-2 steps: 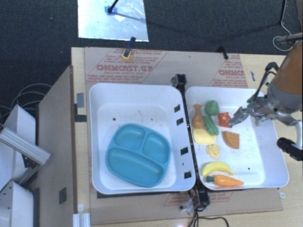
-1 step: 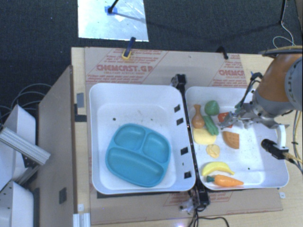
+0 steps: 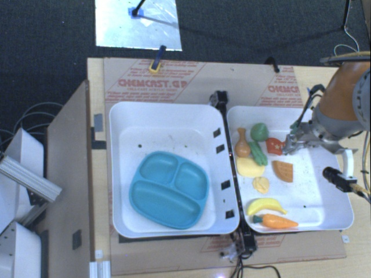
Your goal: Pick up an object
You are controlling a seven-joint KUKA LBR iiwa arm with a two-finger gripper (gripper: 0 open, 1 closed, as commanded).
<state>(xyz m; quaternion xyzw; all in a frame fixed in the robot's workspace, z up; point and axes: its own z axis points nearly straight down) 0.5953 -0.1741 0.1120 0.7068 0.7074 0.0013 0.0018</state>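
Camera view: end effector (image 3: 288, 145) sits low in right bin (image 3: 336, 213) touching red toy tomato (image 3: 274, 146), grip state cannot tell; tomato looks light, hard, slick plastic, likely best pinched across its round middle.

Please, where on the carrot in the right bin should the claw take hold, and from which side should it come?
Probably the carrot's thick orange middle, coming straight down from above. It lies flat along the right bin's near wall, with the banana close behind it, so closing across its narrow width seems safest.
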